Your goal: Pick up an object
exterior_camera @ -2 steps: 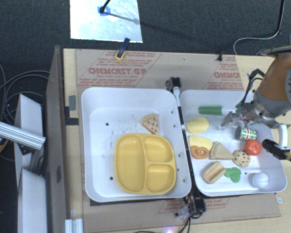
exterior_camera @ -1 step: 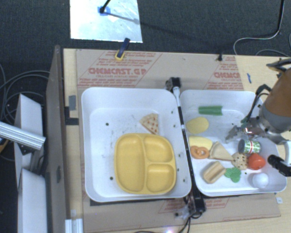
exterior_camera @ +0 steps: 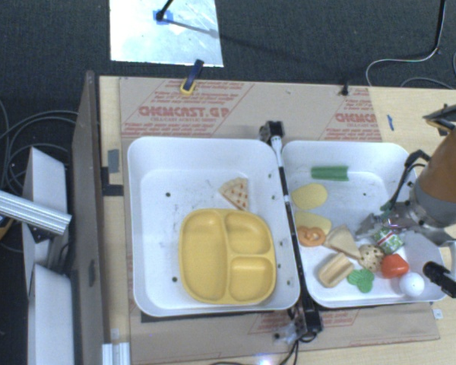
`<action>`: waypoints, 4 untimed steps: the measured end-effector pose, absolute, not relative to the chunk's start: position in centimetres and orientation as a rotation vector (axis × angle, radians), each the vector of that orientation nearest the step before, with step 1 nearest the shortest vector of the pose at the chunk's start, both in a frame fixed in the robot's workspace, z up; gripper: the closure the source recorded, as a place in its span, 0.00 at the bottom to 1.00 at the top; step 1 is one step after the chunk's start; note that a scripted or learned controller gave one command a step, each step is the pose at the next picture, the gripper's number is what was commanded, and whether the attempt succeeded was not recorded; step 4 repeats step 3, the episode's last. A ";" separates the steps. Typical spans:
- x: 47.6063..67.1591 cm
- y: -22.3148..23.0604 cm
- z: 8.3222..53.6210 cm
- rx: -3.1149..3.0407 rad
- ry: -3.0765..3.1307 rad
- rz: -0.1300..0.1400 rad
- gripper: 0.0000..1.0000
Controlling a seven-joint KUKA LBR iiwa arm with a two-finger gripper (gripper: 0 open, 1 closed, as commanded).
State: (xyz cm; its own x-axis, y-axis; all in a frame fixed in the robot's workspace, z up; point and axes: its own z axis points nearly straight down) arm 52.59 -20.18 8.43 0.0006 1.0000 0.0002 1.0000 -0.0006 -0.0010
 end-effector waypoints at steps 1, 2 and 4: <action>52.9 -20.2 9.6 -2.224 -2.226 -0.006 1.00; 57.1 -13.4 8.4 -2.211 -2.235 -0.006 1.00; 59.5 -6.7 19.1 -2.213 -2.241 -0.016 1.00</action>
